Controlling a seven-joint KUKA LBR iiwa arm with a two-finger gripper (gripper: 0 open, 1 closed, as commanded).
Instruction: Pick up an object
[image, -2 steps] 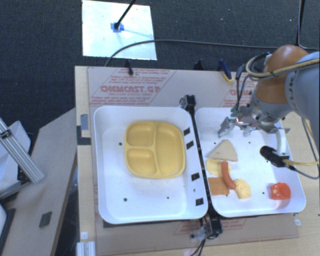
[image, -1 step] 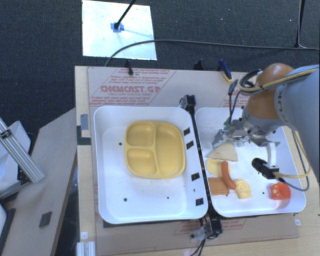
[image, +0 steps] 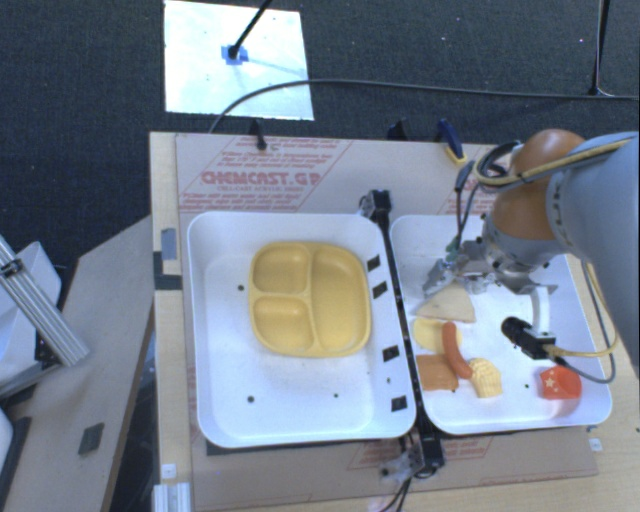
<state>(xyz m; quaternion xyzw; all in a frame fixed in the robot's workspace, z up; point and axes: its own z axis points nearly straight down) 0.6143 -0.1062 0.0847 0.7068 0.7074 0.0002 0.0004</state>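
My gripper (image: 458, 277) hangs low over the upper left part of the right bin (image: 585, 300), just above a pale cheese-like wedge (image: 447, 304). Below the wedge lie a yellow round slice (image: 427, 333), an orange sausage (image: 455, 350), a brown piece (image: 435, 374) and a yellow corn piece (image: 486, 378). A red piece (image: 560, 383) sits near the bin's front right corner. From this slant I cannot make out whether anything is in the gripper.
The left bin (image: 215, 330) holds a yellow divided plate (image: 308, 298). A black divider strip (image: 392, 310) runs between the bins. A black part with a yellow cable (image: 528, 338) hangs over the right bin. The grey arm (image: 590, 200) covers the bin's back right.
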